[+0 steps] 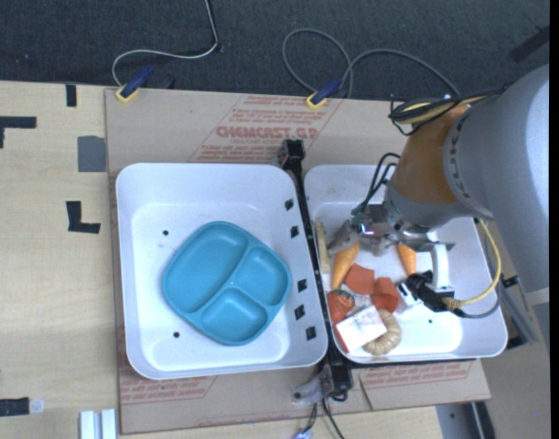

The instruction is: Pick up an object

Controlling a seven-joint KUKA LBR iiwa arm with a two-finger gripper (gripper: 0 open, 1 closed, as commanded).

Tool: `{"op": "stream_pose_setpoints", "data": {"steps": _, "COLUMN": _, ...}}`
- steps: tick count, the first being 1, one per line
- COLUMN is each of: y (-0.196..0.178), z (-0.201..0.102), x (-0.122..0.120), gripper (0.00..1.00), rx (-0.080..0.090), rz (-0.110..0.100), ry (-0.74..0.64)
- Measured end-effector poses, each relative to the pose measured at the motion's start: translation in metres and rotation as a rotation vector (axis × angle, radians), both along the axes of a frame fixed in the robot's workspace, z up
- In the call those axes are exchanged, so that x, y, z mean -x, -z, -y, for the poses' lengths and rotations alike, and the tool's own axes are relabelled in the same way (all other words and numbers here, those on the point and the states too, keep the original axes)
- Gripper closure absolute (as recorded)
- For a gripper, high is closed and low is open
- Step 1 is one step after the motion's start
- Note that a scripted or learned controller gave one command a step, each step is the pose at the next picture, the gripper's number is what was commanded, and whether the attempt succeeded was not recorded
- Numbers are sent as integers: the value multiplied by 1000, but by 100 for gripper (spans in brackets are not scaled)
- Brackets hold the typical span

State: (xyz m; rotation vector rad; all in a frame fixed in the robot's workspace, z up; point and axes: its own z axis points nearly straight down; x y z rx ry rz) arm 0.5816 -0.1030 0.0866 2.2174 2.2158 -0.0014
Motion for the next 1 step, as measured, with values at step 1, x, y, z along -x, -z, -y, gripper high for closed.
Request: {"op": "stream_pose_setpoints", "data": {"steps": 1, "y": 1, "z": 0, "x": -87, "gripper": 0, "rx": 1, "rz": -2, "ry": 0}}
